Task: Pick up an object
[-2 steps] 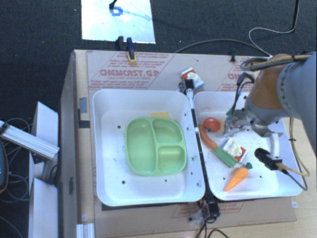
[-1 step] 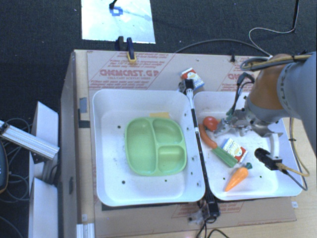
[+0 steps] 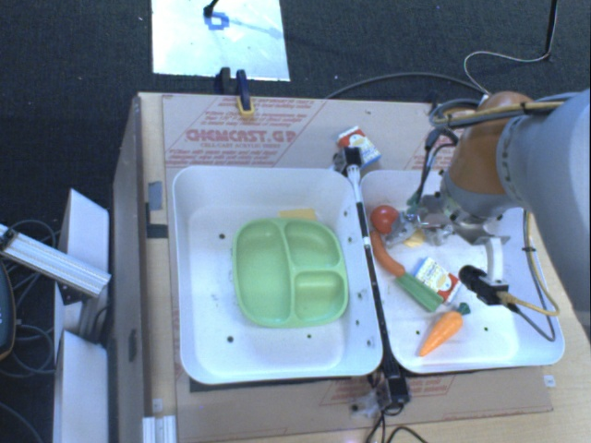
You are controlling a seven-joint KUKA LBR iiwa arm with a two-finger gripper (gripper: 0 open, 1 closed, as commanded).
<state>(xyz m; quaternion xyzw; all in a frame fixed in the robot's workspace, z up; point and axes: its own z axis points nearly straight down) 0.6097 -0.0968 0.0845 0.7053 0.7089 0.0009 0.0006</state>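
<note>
Progress on the pick looks early — nothing shows lifted, and every candidate object lies on the floor of the right bin [image 3: 536, 340]. The tool [image 3: 417, 221] hangs low over that bin's upper left part, just beside a red tomato [image 3: 384, 217] and what seems a small yellow piece under it; metal parts and cables crowd the tip, so I cannot tell how it is set or whether it has anything. Below the tomato an orange-red chili-shaped piece [image 3: 389, 257] runs along the divider, then a green item [image 3: 417, 291] touching a small printed carton [image 3: 438, 278], and nearer the front edge an orange carrot [image 3: 440, 331] — all apart from the tool. The left bin [image 3: 199, 247] carries a green divided plate [image 3: 290, 272]. A second small carton [image 3: 358, 146] lies on the desk [image 3: 277, 137] behind the bins. By my judgement the grasp and lift are both yet to come, with the tomato the nearest target.
</note>
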